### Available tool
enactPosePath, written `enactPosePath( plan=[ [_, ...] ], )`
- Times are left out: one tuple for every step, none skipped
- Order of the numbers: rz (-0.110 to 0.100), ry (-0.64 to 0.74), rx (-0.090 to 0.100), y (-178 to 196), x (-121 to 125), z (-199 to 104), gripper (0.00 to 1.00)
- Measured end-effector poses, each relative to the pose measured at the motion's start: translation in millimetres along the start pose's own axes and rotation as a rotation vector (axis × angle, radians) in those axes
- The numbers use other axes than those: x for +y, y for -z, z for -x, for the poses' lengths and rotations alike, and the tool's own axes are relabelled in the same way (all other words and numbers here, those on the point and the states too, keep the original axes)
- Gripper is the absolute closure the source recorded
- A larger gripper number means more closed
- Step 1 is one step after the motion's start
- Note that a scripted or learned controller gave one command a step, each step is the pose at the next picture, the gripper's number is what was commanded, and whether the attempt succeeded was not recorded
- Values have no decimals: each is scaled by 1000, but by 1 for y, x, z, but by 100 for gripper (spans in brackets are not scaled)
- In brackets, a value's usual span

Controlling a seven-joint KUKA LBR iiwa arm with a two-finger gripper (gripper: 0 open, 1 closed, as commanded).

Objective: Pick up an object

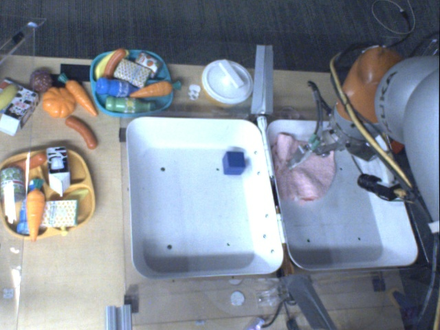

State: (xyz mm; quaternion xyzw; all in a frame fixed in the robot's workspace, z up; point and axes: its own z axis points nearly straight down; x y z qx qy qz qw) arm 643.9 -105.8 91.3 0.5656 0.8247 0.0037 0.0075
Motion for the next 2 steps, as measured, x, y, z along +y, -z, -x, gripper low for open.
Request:
enactPosePath(
  plan=[
    [-24, 47, 16, -2, 20, 15, 0],
    [-6, 216, 5, 124, 36, -13, 0]
  ],
)
